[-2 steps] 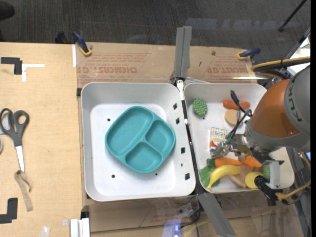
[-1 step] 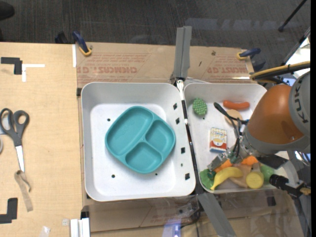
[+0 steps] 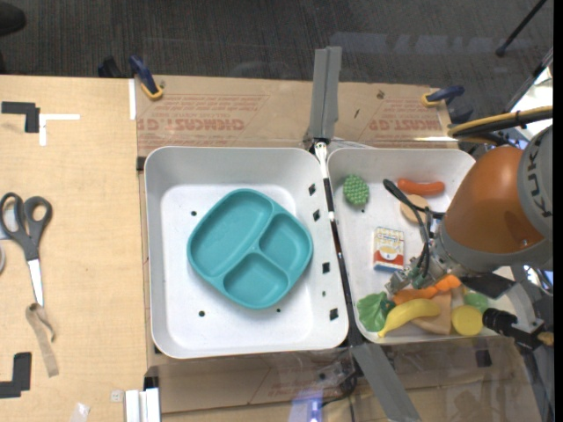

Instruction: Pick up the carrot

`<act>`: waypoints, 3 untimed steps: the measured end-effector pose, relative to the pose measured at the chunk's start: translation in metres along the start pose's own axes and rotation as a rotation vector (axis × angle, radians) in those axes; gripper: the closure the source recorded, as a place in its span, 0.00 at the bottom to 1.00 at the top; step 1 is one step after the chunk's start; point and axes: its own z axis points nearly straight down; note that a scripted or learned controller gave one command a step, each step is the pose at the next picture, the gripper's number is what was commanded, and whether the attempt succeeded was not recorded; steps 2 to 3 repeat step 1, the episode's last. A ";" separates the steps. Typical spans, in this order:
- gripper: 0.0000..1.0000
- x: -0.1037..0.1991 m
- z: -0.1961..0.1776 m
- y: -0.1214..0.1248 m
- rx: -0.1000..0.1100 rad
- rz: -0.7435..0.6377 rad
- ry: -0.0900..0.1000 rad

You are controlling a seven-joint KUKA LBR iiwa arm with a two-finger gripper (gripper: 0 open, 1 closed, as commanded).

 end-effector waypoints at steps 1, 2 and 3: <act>1.00 -0.009 -0.025 -0.006 0.003 -0.320 0.001; 1.00 -0.009 -0.025 -0.006 0.003 -0.320 0.001; 1.00 -0.009 -0.025 -0.006 0.003 -0.320 0.001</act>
